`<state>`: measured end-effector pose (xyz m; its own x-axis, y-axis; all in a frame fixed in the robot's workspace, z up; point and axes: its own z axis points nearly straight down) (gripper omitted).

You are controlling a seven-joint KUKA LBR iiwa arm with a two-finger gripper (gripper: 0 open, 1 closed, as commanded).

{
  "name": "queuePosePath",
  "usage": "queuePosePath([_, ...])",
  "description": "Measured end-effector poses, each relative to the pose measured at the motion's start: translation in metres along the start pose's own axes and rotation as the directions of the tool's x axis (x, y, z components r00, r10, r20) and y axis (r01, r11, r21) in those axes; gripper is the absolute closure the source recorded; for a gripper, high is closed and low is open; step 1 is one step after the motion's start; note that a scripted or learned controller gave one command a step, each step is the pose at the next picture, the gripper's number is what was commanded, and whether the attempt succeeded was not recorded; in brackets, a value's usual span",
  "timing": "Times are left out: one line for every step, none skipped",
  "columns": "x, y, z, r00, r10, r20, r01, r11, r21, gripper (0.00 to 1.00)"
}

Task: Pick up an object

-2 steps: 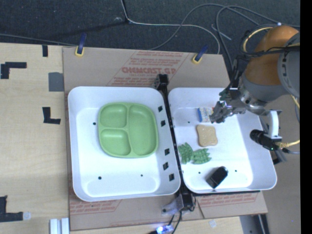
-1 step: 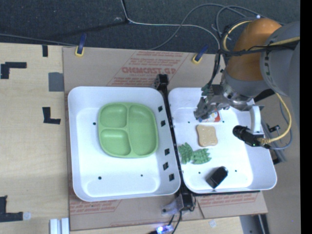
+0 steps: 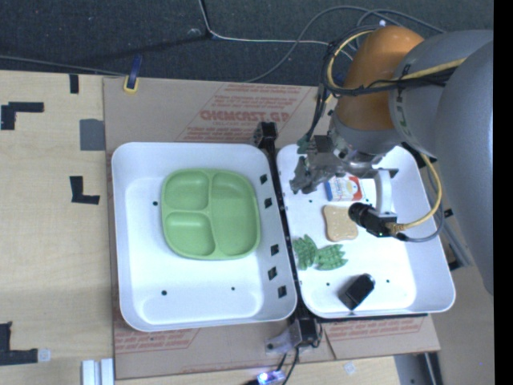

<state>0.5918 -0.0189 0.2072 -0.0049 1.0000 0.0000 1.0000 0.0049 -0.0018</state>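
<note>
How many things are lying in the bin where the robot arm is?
4: a red-and-white packet beside the claw, a tan toast-shaped piece below it, a green leafy toy near the divider, a black block at the front. The arm may hide more.

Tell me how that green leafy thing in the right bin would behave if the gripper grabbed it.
The green leafy piece lies flat and ragged-edged, so it probably flexes and weighs little. Sitting so low on the right bin floor, it may slip from a pinch.
</note>
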Motion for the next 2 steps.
queuePosePath([0.045, 0.01, -0.009, 1.0, 0.0, -0.001, 0.0, 1.0, -0.001, 1.0])
queuePosePath([0.099, 0.006, -0.013, 1.0, -0.001, -0.001, 0.001, 1.0, 0.0, 1.0])
